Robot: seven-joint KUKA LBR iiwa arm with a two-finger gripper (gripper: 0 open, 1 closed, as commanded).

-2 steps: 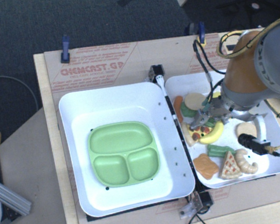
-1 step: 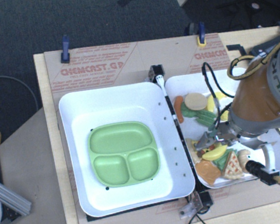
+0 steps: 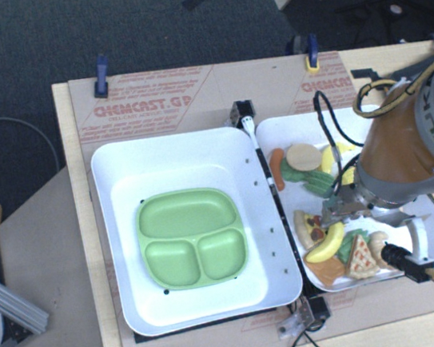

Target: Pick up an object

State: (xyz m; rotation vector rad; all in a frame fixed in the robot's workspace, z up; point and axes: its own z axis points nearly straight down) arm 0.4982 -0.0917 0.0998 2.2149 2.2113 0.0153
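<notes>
Two bins [image 3: 123,247], toy food [image 3: 329,245] right.

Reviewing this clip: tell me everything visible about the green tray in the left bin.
The green tray is a pale green, smooth, plastic-looking dish with rounded corners and three compartments: one wide section across the far side and two smaller ones side by side on the near side. It lies flat, right side up, roughly centred on the floor of the left bin. Nothing sits in its compartments, and the arm is not near it.
</notes>
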